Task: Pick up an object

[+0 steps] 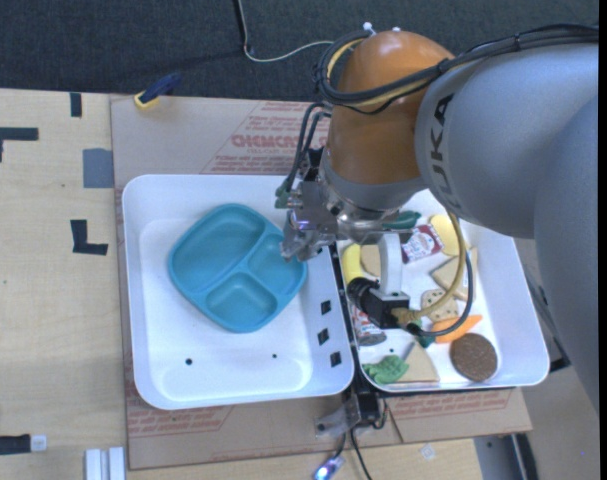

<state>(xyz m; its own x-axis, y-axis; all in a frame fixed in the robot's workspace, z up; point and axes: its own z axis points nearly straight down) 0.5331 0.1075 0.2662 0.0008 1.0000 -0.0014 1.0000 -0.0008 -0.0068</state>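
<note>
A teal divided plate point(235, 267) lies in a white bin point(148, 298); a brown disc point(474, 356), orange strip point(453, 326) and green piece point(387, 371) fill another, under the grey, orange-banded arm point(453, 108)

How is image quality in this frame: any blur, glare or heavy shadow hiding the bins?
Camera view: evenly lit and sharp on the blue tray; mild glare on the orange band; the arm looms large and soft, hiding much of the right bin; shadows soft.
</note>
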